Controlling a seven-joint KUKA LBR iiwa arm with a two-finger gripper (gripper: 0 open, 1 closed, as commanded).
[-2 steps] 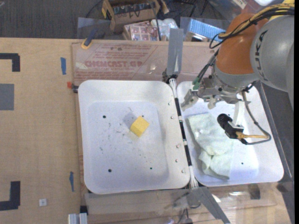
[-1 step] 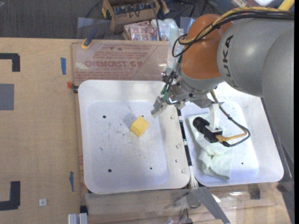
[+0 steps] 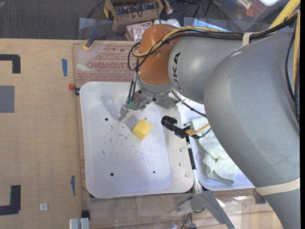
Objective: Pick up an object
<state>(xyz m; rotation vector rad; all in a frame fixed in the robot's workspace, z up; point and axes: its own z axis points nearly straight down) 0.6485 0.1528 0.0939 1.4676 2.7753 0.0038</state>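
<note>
Where bins (image 3: 95, 128) meet, one yellow block (image 3: 142, 129)

Plywood bench (image 3: 38, 142) marked with black tape (image 3: 12, 63) and blue tape (image 3: 64, 67); dark carpet floor (image 3: 47, 8) beyond, bearing a wooden crate (image 3: 133, 8).

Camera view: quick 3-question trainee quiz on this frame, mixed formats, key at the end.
1. True or false: the yellow block is between the gripper's fingers.
2. Which bin holds the yellow block? A) left bin B) right bin
3. Fill in: the pale crumpled cloth lies in the ____ bin.

Key: 1 false, the block lies on the bin floor just right of and below the gripper; 2 A; 3 right.
</note>
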